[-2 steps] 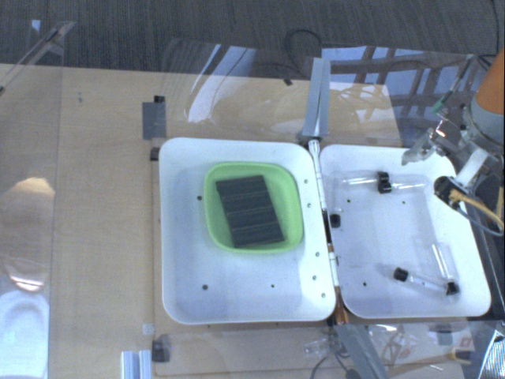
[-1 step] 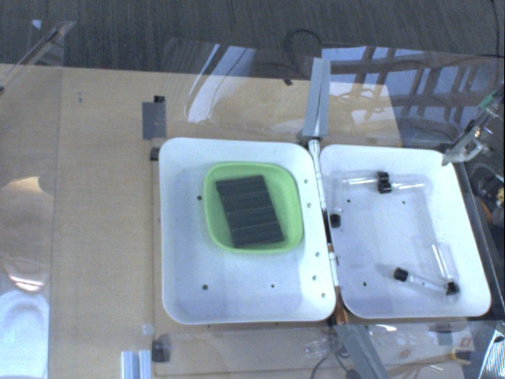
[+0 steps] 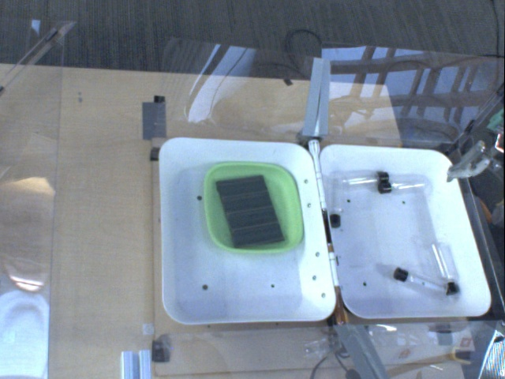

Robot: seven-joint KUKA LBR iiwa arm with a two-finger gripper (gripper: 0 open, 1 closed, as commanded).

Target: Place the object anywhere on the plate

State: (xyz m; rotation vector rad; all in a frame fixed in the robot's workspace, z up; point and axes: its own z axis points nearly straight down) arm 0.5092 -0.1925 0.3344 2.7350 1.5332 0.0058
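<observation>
Your dark block already lies flat on the green plate in the left bin, so it looks done. The jaws sit far right, maybe released; you cannot tell.

Pale grey metal piece — thin dark cables beside it.

Setting: robotics lab test bench. Evidence: light wooden benchtop; two shallow white bins fixed side by side with a metal divider rail; clear plastic shielding panels; dark carpeted floor beyond.
</observation>
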